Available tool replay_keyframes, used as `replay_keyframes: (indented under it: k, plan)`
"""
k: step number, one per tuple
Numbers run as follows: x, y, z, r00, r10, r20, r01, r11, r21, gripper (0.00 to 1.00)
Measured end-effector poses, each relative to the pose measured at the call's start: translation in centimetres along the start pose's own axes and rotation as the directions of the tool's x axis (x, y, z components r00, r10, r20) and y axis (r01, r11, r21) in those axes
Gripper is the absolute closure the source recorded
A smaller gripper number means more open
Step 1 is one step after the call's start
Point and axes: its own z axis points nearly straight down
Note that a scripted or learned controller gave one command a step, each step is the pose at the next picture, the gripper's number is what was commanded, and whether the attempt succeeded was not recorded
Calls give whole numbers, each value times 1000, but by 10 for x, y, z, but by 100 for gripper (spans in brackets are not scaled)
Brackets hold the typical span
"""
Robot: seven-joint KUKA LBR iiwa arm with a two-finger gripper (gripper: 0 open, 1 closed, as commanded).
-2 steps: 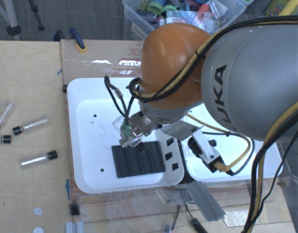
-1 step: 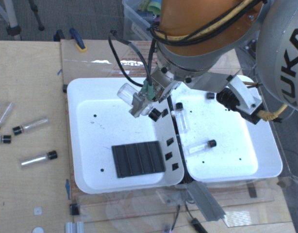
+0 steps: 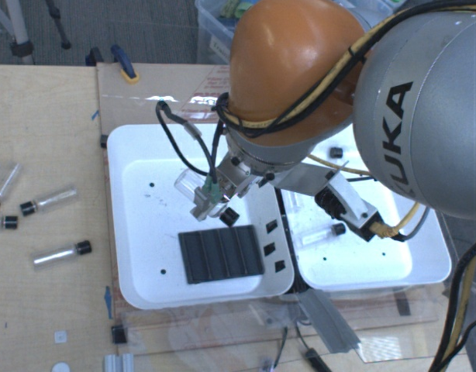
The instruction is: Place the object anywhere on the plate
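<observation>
A dark grey ribbed plate (image 3: pixel 221 254) lies flat in the front part of the left bin (image 3: pixel 137 208). Just above its back edge hangs my gripper (image 3: pixel 208 202), shut on a clear vial (image 3: pixel 188 181). The vial's clear end sticks out to the upper left of the fingers and its black cap (image 3: pixel 229 217) to the lower right. The vial is tilted and off the bin floor. The big orange and grey arm hides the back of both bins.
A second clear vial with a black cap (image 3: pixel 325 234) lies in the right bin (image 3: pixel 393 273). Several more vials (image 3: pixel 61 252) are scattered on the wooden bench to the left. Small black clips (image 3: pixel 270 248) sit along the divider between the bins.
</observation>
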Motion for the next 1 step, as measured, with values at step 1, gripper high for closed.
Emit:
replay_keyframes:
  k: [1]
  plan:
    - [0, 0, 72, 980, 200, -1, -200, 980, 4, 100]
